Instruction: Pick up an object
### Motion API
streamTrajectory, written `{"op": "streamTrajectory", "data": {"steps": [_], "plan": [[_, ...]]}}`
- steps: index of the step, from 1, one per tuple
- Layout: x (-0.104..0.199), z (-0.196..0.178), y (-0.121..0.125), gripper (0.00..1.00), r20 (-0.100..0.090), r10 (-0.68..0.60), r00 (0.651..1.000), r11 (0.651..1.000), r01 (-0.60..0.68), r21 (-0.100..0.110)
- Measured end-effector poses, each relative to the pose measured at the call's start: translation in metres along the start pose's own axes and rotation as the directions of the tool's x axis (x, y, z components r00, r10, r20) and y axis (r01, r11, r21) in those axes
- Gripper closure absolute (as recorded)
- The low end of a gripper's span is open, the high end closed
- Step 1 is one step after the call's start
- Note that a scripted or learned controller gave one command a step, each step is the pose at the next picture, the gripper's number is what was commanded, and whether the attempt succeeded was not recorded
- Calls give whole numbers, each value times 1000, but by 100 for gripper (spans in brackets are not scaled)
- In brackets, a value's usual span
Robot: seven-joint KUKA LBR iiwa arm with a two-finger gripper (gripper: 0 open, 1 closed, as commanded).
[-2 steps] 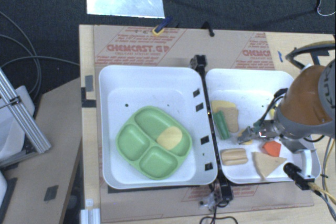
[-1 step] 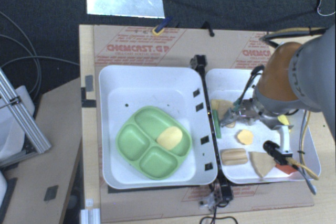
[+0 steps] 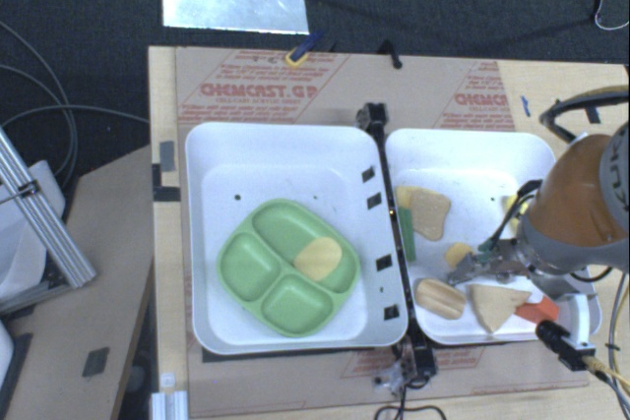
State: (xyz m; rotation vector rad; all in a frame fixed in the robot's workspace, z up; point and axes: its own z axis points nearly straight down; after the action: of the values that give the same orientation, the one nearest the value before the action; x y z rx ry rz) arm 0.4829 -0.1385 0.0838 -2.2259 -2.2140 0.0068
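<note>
In the right bin (image 3: 463, 162), along its near edge, I see a browned bread roll (image 3: 439, 298) and a pale wedge-shaped piece (image 3: 495, 306) side by side, with an orange piece (image 3: 536, 312) just beside the wedge. The gripper (image 3: 472, 264) sits low just above them, reaching in from the right under the arm (image 3: 581, 211) with its orange band; how its tool is set I cannot tell from here, and I see nothing clearly held in it. A small yellow piece (image 3: 457, 255) lies right at its tip. Further back in that bin rests a tan toast-like slice (image 3: 426, 211). In the left bin (image 3: 281, 152) I have a green divided plate (image 3: 285, 267) with a pale yellow round piece (image 3: 318, 258) on it.
</note>
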Motion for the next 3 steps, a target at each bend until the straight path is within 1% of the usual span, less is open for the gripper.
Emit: {"op": "streamTrajectory", "data": {"steps": [1,2,3], "plan": [[-22,-1,7,0,0,-5,1000,1000,5,-7],[-65,-1,4,0,2,-3,1000,1000,3,-7],[-1,-1,59,0,-3,-17,1000,1000,17,-11]]}}
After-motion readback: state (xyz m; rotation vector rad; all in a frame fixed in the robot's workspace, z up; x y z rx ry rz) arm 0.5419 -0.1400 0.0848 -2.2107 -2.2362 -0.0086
